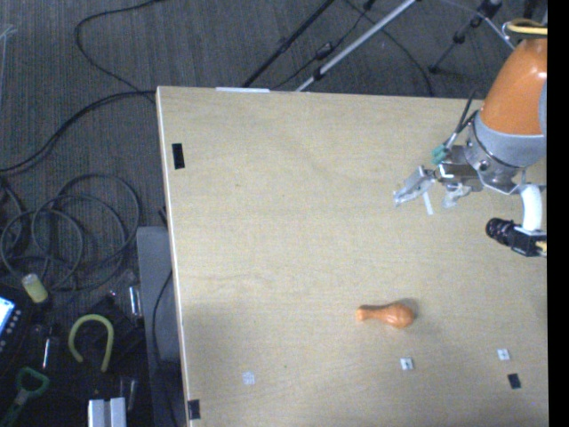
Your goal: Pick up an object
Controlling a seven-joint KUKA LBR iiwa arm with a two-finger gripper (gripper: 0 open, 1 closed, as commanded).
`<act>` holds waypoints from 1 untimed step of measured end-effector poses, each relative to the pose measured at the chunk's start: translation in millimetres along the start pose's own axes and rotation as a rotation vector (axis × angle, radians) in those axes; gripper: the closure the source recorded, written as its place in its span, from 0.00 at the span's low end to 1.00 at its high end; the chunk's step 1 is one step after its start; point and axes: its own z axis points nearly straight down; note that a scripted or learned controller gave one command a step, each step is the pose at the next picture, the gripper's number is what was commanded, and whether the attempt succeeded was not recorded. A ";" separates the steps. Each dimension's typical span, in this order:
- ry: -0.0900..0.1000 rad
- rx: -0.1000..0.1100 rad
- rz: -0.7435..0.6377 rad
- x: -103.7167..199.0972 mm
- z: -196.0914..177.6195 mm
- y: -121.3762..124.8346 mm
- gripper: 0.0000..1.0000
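Orange pear-shaped object [388, 314], one in all, lies on the pale surface [267, 238] at lower centre-right of the frame, well apart from the single claw [418, 192], which hangs above and a little right of it at the right side, its fingers spread open and holding nothing.

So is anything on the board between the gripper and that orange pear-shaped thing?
Nothing visible. The gripper is at the upper right, the orange pear-shaped object lies below it nearer the camera, and just bare tan board separates them.
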 end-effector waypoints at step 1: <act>-0.003 0.000 -0.132 -19.0 69.6 29.2 0.00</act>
